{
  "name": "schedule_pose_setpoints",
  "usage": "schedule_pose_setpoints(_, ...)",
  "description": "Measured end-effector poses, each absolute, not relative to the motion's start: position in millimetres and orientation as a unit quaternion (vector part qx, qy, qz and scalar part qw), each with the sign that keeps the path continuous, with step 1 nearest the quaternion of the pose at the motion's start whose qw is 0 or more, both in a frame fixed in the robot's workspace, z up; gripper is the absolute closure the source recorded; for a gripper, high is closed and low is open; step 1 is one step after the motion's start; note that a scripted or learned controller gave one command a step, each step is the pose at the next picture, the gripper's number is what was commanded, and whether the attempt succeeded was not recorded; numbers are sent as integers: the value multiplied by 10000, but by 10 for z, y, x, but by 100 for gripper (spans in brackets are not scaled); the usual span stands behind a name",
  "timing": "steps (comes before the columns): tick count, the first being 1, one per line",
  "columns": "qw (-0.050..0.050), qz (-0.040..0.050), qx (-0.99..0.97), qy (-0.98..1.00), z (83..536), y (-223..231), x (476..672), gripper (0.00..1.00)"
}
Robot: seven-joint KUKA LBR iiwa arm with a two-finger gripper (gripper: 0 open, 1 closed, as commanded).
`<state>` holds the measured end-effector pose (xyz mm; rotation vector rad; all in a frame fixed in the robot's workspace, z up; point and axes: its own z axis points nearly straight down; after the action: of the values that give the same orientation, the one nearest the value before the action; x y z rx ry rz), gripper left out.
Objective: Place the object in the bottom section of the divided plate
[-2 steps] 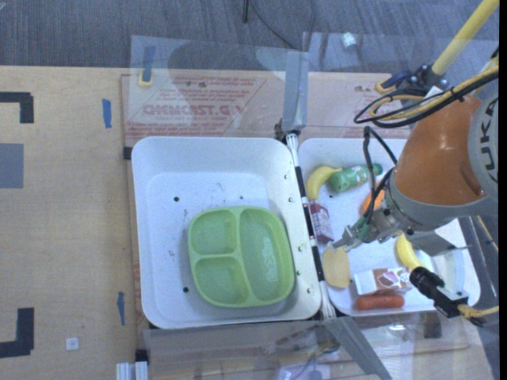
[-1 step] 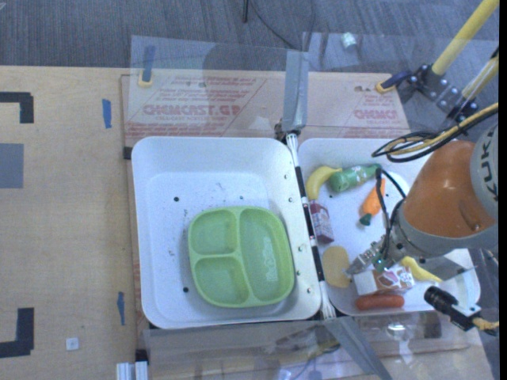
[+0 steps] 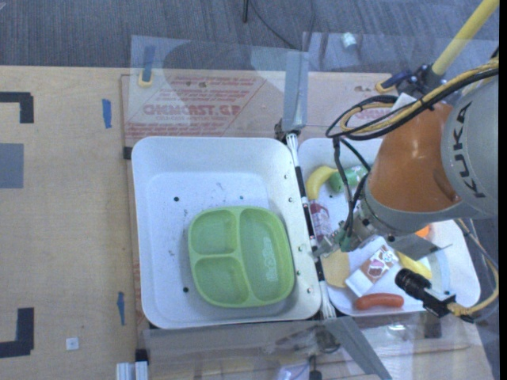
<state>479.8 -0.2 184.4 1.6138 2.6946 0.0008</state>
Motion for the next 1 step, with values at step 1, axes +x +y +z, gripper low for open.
schedule_pose_setpoints(1,5,0,5827,8127,1839,837,4790,100)
